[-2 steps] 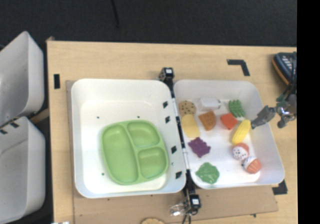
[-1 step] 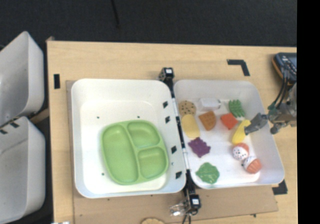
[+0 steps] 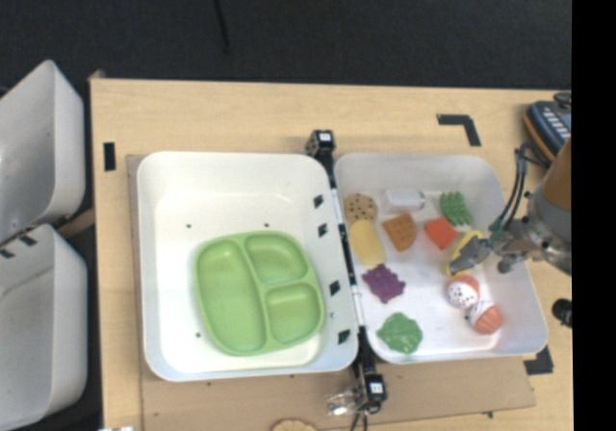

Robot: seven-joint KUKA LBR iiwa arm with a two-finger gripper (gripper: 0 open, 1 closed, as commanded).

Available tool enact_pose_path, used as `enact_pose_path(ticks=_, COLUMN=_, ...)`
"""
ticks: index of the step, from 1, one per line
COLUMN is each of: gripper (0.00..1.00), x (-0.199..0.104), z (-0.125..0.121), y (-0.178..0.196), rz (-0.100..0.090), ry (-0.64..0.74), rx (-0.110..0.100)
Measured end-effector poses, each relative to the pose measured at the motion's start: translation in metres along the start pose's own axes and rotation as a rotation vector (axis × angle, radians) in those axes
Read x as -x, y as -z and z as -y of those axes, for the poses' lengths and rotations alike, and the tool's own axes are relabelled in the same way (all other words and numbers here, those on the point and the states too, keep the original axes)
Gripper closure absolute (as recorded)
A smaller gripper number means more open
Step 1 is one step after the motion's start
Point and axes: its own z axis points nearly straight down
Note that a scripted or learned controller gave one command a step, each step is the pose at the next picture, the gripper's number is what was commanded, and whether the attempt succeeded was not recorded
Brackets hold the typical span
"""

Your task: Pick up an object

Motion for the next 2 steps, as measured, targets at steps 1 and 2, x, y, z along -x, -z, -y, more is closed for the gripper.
enact_pose_path(ticks=1, gripper=0.0, x=0.001, z=0.001, y=-0.055, rz=0.0, ry=0.0, rx=0.0)
enact_pose_path(ticks=2, gripper=1.0, x=0.002, z=-0.001, y=-0.043, rz=0.0, ry=-0.005, rx=0.004)
